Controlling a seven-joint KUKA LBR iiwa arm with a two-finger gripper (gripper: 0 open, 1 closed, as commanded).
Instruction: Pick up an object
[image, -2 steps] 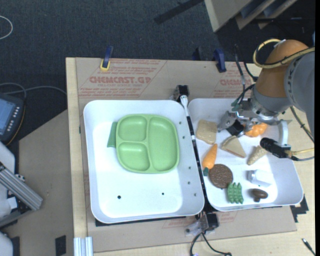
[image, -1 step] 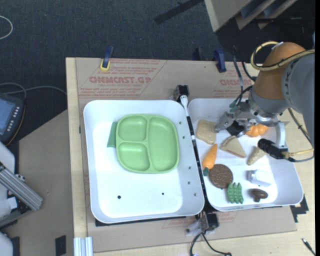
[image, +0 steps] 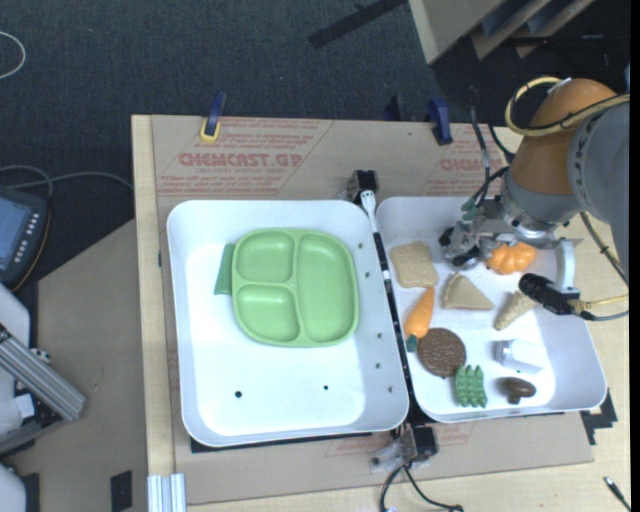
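Bench: cardboard-faced top (image: 300, 150) clamped at its far edge, on dark carpet; it bears both bins side by side.
Left bin (image: 200, 300): shallow, white; holds a green divided tray (image: 295, 285) near its middle, likely a drop-off place.
Right bin (image: 575, 345): landmark for what follows; the pickable items are gathered in it.
Arm (image: 560, 130): reaches over the bin's far right corner.
Gripper (image: 480, 238): low at the bin's far end, just beside an orange item (image: 512, 258); grasp state cannot be told, cabling obscures it.
Items: bread slice (image: 413, 263) at the bin's far left; carrot (image: 421, 312) along its left wall; brown cookie (image: 441, 351) and green piece (image: 470, 386) toward its near edge.
Unclear: small items at the near right are too small to identify.
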